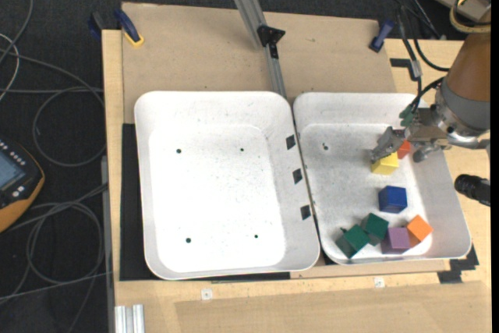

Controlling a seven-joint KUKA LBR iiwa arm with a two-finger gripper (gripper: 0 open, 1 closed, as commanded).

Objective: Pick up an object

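Observation:
The right bin (343, 129) holds several small blocks. A yellow block (383, 164) lies near its middle, with a small red block (403, 152) just right of it. My gripper (405, 150) hangs over these two, reaching in from the right, its fingers spread open. The left finger (386, 143) is right above the yellow block, and the red block shows in the gap between the fingers. Nothing is clamped. Nearer the front lie a blue cube (392, 198), an orange block (419, 228), a purple block (398, 239) and two green blocks (376, 225) (355, 241).
The left bin (156, 121) stands beside the right one, and they meet at a rim with black clips (297, 175). A slanted metal bar (249, 4) crosses the back of the bench. Blue clamps (129, 26) (382, 35) sit at the back corners.

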